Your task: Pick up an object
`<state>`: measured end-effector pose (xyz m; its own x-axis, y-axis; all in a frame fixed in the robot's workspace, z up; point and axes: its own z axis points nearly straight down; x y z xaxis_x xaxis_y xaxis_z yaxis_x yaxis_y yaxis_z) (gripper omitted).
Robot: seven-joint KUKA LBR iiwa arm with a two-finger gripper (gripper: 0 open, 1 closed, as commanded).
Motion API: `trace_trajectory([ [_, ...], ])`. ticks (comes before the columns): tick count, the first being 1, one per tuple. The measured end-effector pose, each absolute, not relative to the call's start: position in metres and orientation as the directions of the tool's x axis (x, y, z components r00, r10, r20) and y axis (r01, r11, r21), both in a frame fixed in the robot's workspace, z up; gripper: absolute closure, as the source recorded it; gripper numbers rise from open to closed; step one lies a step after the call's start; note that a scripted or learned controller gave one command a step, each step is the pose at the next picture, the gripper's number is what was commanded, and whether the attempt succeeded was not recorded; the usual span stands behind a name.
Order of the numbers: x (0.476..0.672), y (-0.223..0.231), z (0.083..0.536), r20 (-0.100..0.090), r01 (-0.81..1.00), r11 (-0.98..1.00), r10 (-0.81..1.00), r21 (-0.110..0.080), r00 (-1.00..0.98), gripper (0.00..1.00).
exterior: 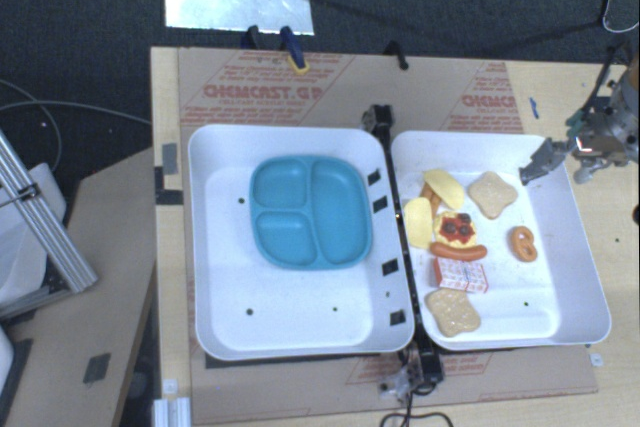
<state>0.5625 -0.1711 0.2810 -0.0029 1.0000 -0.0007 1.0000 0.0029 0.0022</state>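
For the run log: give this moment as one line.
gripper: over right bin, far corner | held: nothing seen | toy food: in right bin | blue tray: left bin

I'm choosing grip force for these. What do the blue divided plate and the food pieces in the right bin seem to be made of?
The blue divided plate looks like matte moulded plastic: one even colour, soft rounded ridges. The bread slice, pretzel and sausage look like toy food, probably plastic or rubber, with flat saturated colours; hardness cannot be judged.
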Motion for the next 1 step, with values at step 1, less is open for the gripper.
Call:
trace_trajectory([
  [1,0.5329,-0.1369,0.1654,0.004,1.0,0.002,1.0,-0.01,-0.002,0.0],
])
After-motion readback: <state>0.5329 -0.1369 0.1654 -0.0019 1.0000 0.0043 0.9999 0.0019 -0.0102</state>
